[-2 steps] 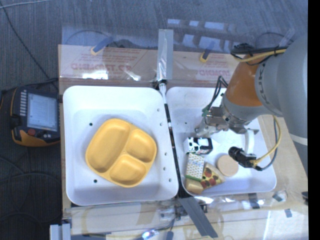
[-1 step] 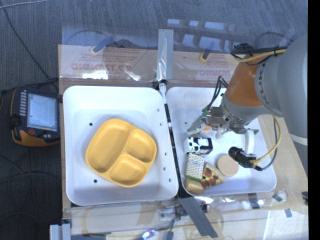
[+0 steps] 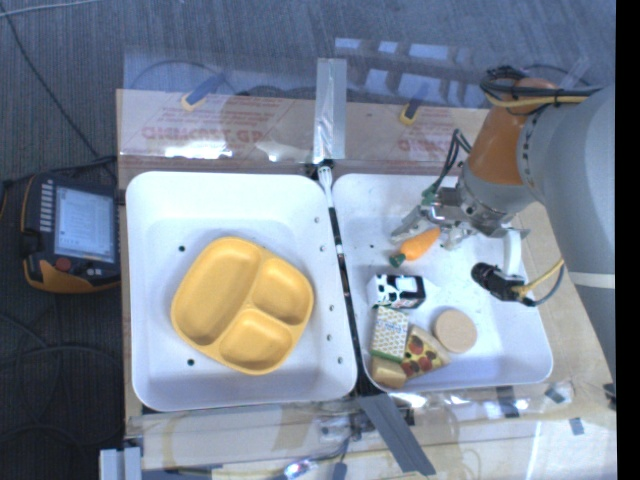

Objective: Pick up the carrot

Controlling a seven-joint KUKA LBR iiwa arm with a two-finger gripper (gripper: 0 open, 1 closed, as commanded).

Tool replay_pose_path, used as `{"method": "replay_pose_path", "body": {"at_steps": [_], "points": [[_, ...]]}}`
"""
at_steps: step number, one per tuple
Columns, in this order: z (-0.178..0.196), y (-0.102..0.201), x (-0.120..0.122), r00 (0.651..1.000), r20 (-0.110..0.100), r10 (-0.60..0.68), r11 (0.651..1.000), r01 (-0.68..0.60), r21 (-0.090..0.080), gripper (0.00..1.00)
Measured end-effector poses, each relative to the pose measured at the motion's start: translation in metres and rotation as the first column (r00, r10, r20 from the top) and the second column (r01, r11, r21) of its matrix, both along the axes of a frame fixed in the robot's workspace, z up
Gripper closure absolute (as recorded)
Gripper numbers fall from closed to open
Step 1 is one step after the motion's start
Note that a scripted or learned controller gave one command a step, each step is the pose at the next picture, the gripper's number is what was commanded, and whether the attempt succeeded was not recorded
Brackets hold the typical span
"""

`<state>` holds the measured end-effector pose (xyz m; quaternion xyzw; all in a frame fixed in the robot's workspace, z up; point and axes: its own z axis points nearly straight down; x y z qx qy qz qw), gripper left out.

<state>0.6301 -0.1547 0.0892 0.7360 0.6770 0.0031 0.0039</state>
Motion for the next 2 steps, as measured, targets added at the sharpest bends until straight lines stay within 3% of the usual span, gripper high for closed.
{"method": "replay_pose_path", "body": {"at_steps": [1,2], "points": [[0.012,0.001,0.002,1.000,0.003,0.002,1.000,-0.002,-0.001,1.00],[0.101,0.019,0.004,0.982,-0.012,0.188,0.982,-0.188,-0.002,1.00]]}}
